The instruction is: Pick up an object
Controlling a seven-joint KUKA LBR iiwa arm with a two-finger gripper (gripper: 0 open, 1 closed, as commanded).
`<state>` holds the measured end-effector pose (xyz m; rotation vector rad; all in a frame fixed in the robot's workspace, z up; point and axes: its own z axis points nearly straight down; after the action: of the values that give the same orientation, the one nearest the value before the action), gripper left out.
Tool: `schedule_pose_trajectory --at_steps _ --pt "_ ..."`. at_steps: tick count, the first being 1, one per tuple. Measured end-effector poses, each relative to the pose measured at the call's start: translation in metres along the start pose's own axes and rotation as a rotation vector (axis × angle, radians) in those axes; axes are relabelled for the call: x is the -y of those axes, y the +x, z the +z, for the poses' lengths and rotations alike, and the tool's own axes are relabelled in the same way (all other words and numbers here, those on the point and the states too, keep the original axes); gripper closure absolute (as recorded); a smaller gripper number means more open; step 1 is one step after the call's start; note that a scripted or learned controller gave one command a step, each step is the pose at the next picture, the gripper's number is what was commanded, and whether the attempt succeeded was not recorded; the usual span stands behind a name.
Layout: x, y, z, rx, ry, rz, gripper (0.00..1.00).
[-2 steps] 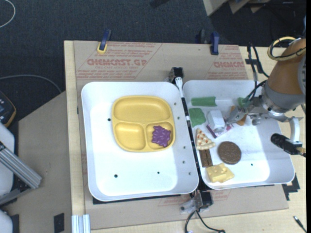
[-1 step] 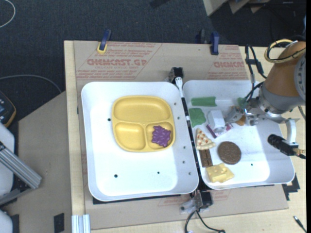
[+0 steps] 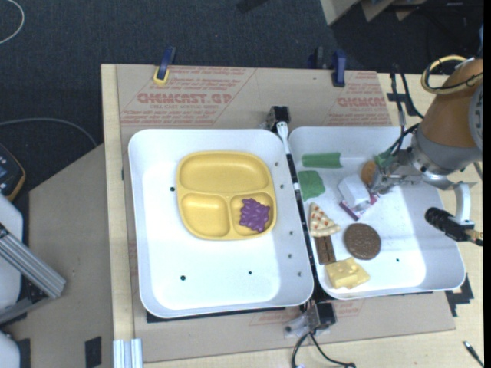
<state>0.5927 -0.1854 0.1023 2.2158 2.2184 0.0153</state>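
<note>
My gripper (image 3: 380, 181) hangs low over the middle of the right bin (image 3: 430, 267), with the arm coming in from the right. Just left of and below it lies a white and purple packet (image 3: 354, 196). A small orange-brown piece (image 3: 369, 170) sits right beside the gripper's upper left. Further left are a green bar (image 3: 321, 160) and a green block (image 3: 311, 183). Toward the front lie a pizza slice (image 3: 321, 220), a chocolate bar (image 3: 326, 248), a round brown cookie (image 3: 362, 241) and a yellow cheese wedge (image 3: 347, 273).
The left bin (image 3: 207, 282) holds a yellow divided plate (image 3: 222, 175) with a purple grape bunch (image 3: 255, 215) in its lower right compartment. A black divider rail (image 3: 295, 198) separates the bins. Clamps (image 3: 162, 69) grip the cardboard at the back.
</note>
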Motion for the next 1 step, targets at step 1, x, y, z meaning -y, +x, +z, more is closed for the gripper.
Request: schedule_pose_trajectory --at_steps 1 --pt "-0.0092 0.005 -0.0478 0.005 0.005 -0.001 1.0"
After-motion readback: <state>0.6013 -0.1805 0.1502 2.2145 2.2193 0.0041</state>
